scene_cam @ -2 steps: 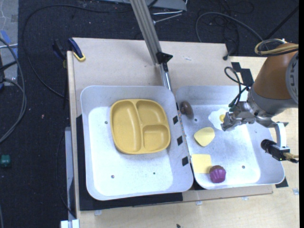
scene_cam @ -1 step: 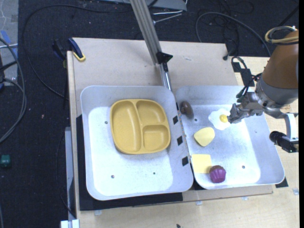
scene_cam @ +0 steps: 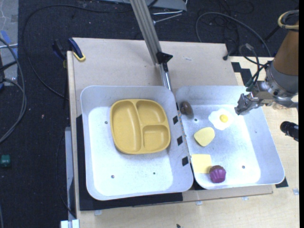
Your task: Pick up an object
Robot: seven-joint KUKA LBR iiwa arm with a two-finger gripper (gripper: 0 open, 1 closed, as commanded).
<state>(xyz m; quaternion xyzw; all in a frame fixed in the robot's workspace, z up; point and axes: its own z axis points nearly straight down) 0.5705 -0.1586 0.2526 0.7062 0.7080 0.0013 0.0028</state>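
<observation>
At three o'clock, above the right bin (scene_cam: pixel 266 141), gripper (scene_cam: pixel 241 106) hovered, grasp state indeterminate, nothing lifted; fried egg (scene_cam: pixel 222 119) nearest at its seven o'clock, with brown piece (scene_cam: pixel 186 109), yellow slice (scene_cam: pixel 204 137), yellow block (scene_cam: pixel 201 163), purple fruit (scene_cam: pixel 217 174) untouched.

Two bins are sitting side by side on the tabletop (scene_cam: pixel 118 61). The left bin (scene_cam: pixel 95 175) is holding a divided tray (scene_cam: pixel 140 126). The right bin (scene_cam: pixel 256 151) is holding five items, with the pincer (scene_cam: pixel 241 106) hanging over its far right edge.
</observation>
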